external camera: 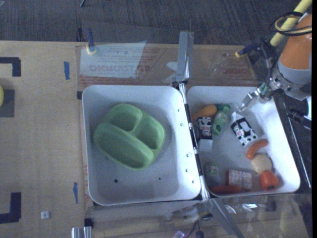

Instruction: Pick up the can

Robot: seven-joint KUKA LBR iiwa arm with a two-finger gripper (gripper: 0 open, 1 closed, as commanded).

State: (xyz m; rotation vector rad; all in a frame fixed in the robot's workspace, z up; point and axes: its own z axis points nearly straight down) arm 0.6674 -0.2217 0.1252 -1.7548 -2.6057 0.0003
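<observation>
On the worktop (44,133), the can (211,170) lies untouched in the right bin (285,133) while the claw (255,97), its state unclear, hovers well apart, leaving the pickup undone.

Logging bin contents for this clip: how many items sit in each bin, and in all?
Left bin: 1, the green divided plate
Right bin: about 10 small items, some blurred, including a can
Total: about 11

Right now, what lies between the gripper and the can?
In the camera view, mostly bare floor of the right bin between gripper and can; a black-and-white carton edges that line.
</observation>
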